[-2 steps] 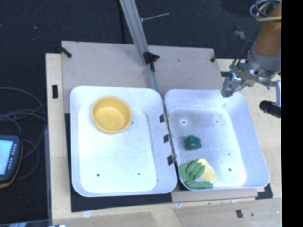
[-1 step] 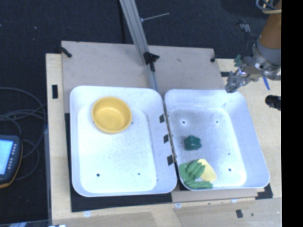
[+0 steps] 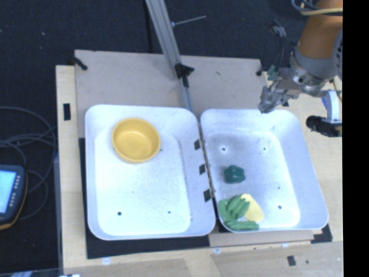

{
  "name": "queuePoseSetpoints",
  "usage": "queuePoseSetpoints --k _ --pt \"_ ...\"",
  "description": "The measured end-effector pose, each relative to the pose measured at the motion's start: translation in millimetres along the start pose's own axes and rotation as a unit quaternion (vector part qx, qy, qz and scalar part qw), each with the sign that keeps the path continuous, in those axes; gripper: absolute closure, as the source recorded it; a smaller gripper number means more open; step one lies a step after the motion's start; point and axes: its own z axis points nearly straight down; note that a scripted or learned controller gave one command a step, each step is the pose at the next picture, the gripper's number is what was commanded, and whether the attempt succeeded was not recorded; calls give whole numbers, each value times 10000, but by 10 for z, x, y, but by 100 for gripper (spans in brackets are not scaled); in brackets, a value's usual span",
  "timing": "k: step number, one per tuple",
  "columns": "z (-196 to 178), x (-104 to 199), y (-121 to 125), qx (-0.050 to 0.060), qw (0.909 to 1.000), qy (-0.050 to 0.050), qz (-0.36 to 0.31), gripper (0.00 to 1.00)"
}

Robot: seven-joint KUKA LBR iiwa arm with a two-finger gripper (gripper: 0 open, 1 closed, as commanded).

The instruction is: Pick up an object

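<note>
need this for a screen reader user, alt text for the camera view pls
The gripper hovers over the far rim of the right bin, which holds a dark green object and a green and yellow pile. The left bin holds a yellow bowl.

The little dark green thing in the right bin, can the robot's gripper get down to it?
Probably yes. The dark green thing lies alone on the right bin floor, nothing on top or touching it, and the gripper hangs above that bin's far edge.
</note>
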Motion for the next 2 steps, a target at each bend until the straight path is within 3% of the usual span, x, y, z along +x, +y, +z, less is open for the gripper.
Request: queuePoseSetpoints --k 2 --pt "-39 876 -63 5 10000 1 3 100"
